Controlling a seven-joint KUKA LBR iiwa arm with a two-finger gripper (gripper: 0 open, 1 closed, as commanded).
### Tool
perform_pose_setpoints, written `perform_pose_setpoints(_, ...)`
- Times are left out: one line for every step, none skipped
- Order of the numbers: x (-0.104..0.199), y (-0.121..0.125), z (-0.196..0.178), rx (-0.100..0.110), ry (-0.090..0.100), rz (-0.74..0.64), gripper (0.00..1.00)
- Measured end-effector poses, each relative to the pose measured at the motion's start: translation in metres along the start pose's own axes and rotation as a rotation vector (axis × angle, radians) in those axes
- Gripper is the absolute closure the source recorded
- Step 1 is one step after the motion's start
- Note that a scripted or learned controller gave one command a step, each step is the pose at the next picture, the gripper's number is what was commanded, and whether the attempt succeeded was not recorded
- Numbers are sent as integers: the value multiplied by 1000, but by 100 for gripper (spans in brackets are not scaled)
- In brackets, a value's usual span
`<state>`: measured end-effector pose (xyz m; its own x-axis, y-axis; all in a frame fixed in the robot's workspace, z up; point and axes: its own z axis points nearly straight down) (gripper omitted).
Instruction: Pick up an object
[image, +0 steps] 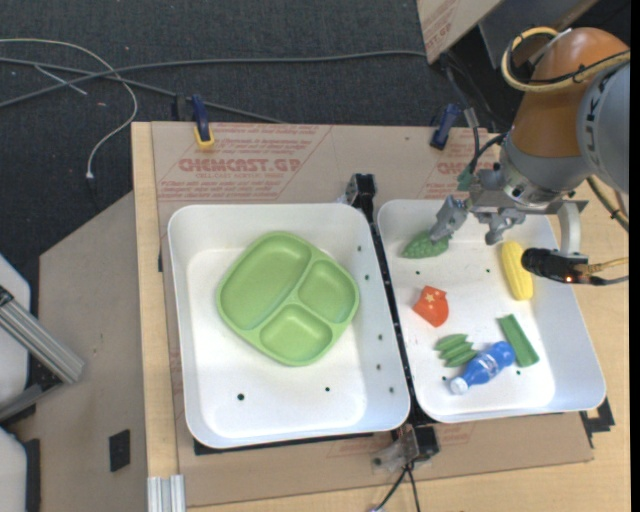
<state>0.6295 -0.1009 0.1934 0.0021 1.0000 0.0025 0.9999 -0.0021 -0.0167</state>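
My gripper (472, 226) hangs over the far part of the right bin (570, 395), open, with nothing between its fingers. Its left finger (448, 217) stands just above a green leafy vegetable (425, 247) that lies near the bin's far left corner. A yellow corn cob (517, 270) rests just below and right of the right finger. Further toward the front lie a red strawberry-like piece (432, 306), a green pea pod (453, 347), a green block (518, 338) and a small blue bottle (483, 366) on its side.
The left bin (190, 330) holds a green divided plate (288, 297) near its middle. A black clip (361, 188) sits at the far end of the wall between the bins. Cardboard lies under both bins.
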Motion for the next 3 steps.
perform_pose_setpoints(0, 3, -9, -15, -1, -2, 0)
perform_pose_setpoints(0, -2, 53, -9, -1, -2, 0)
perform_pose_setpoints(0, -1, 103, -14, -1, -1, 0)
